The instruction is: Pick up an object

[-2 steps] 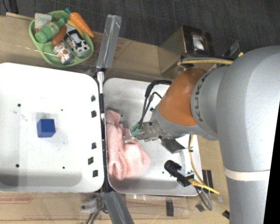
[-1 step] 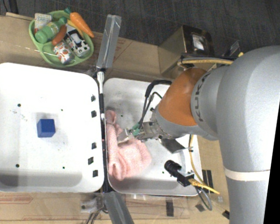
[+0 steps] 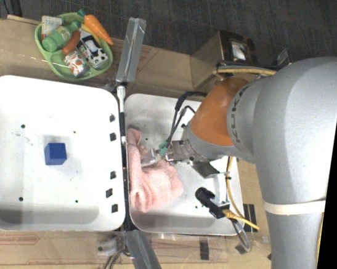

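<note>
Jaws are hard to read here: you cannot tell if they are apart or together, because the tip of the gripper (image 3: 151,157) is small and shiny against the cloth under it. You can see the gripper sitting right on the pink towel (image 3: 156,186), at the towel's upper part. You cannot tell if any cloth is pinched.

The pink towel lies crumpled in the right bin (image 3: 160,108), pressed along that bin's left wall. It runs from about halfway down the wall toward the bin's near left corner (the fat, puffy end is the near one).

The big grey arm (image 3: 296,130) comes in over the right edge of the right bin, with its orange band (image 3: 213,119) above the bin's far half.

Look in the left bin (image 3: 12,93) and you see a blue block (image 3: 56,153). It sits flat on the floor close to the middle, well apart from every wall.

On the bench (image 3: 14,37), past the far edge of the left bin, stands a green bowl (image 3: 42,44) full of toy food. A toy carrot (image 3: 97,27) pokes out at its far rim.
</note>
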### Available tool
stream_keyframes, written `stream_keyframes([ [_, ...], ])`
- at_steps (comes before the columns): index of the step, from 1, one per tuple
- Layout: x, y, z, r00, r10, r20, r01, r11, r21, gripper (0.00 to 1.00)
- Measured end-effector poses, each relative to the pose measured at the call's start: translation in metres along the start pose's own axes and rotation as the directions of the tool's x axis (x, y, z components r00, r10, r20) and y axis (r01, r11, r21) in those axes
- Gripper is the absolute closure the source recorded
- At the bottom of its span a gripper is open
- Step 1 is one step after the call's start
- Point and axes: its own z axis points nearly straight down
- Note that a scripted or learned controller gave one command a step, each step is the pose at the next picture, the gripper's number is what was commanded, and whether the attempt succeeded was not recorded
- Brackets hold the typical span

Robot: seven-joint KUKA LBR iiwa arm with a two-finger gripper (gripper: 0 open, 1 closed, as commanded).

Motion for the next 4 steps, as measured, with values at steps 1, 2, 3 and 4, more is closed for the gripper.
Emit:
stream_keyframes([
  [1, 0.001, 0.0, -0.009, 1.0, -0.005, -0.001, 0.005, 1.0, 0.002, 1.0],
  [2, 0.001, 0.0, -0.009, 1.0, -0.006, -0.001, 0.006, 1.0, 0.002, 0.0],
  [3, 0.005, 0.018, 0.0, 1.0, 0.006, 0.0, -0.006, 1.0, 0.0, 0.0],
  [4, 0.006, 0.018, -0.009, 1.0, 0.0, -0.002, 0.0, 1.0, 0.003, 1.0],
])
